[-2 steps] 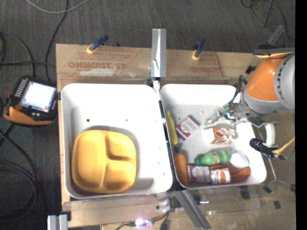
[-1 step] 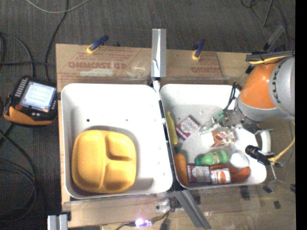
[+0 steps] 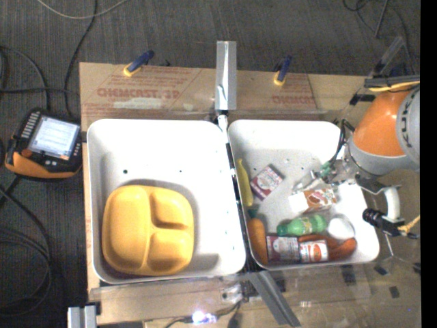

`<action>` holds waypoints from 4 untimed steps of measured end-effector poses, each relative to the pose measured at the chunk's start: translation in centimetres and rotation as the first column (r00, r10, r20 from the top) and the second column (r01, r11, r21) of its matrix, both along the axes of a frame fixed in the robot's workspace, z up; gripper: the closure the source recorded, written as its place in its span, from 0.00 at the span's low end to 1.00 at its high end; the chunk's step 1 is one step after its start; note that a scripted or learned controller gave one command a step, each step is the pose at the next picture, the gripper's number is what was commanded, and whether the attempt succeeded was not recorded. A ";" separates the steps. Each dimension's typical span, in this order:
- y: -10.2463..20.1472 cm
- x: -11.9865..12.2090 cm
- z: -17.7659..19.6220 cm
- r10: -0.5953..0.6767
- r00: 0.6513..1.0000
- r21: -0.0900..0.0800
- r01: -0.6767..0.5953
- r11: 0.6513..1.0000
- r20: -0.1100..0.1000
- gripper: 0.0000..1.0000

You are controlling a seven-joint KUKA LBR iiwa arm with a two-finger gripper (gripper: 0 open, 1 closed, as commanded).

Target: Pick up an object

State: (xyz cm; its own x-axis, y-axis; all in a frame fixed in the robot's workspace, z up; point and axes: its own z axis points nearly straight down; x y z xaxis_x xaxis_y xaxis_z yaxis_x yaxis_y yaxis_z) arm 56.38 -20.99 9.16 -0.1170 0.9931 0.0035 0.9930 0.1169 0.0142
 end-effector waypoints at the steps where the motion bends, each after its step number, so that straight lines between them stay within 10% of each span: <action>1: -0.3 0.1 0.9 -0.001 1.000 -0.009 0.001 1.000 0.005 1.00; 2: 4.7 1.1 3.4 -0.132 0.991 -0.004 0.132 0.991 -0.015 1.00; 3: 4.8 1.1 3.4 -0.131 0.991 -0.004 0.131 0.991 -0.015 0.00; 4: 2.4 -2.6 -0.2 -0.126 0.992 -0.006 0.126 0.992 -0.002 0.00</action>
